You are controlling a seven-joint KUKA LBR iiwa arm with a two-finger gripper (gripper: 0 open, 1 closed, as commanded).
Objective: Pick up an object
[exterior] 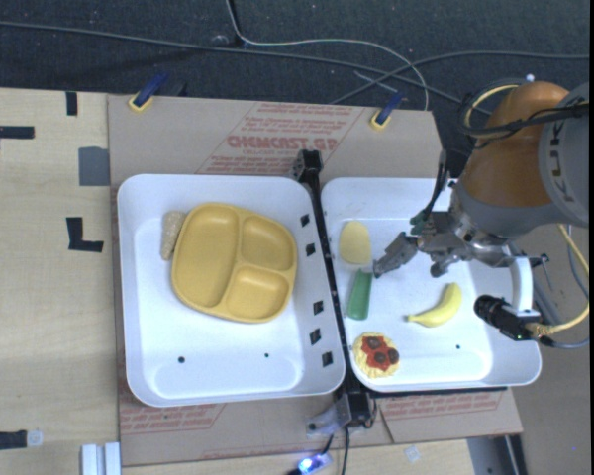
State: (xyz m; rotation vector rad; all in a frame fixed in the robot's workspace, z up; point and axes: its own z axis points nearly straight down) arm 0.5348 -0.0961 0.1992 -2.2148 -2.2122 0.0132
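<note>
- The gripper (pixel 394 258) hovers right of centre in the frame; whether its jaws are parted or closed cannot be told.
- A green stick (pixel 358 294) and pale yellow block (pixel 354 242) lie just left.
- A clean grasp calls for descending squarely over one piece, clear of the banana (pixel 438 307).

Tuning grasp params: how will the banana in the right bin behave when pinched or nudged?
The banana looks like smooth toy plastic, so probably stiff, light and a bit slippery. It lies flat on its curved side; a nudge would likely spin it, not roll it.
</note>
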